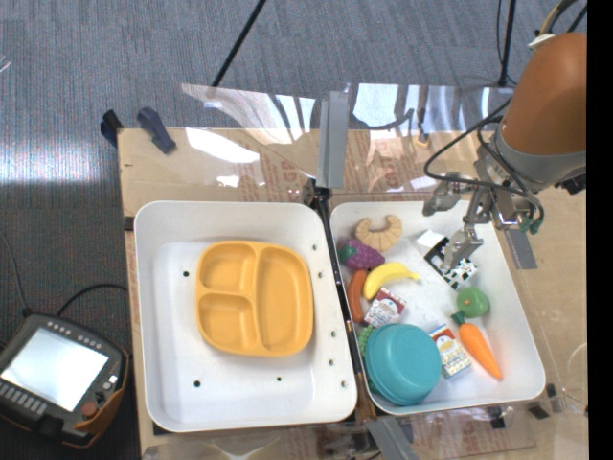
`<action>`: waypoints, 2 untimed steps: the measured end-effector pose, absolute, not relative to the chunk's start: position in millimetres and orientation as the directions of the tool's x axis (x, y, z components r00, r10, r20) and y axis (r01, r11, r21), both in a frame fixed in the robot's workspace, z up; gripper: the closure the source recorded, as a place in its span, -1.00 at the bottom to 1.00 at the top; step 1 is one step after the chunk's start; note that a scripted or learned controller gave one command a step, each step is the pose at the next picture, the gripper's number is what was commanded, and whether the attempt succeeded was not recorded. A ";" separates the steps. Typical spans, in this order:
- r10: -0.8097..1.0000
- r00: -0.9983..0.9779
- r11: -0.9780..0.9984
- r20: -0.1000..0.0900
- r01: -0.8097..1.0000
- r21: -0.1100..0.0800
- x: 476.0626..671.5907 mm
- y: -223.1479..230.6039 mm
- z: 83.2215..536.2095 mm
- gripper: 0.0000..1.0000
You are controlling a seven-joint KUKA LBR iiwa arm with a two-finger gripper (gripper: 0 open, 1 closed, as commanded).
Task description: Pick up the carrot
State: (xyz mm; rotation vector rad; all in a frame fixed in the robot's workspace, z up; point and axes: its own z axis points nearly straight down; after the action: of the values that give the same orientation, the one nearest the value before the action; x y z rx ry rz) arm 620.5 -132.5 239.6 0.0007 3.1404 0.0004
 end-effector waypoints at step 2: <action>0.201 -0.980 0.980 0.000 0.201 0.001 510.8 -211.6 87.3 -1.00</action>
State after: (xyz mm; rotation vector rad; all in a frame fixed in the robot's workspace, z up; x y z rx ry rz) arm 510.8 -211.6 87.3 0.3178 3.1250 0.0018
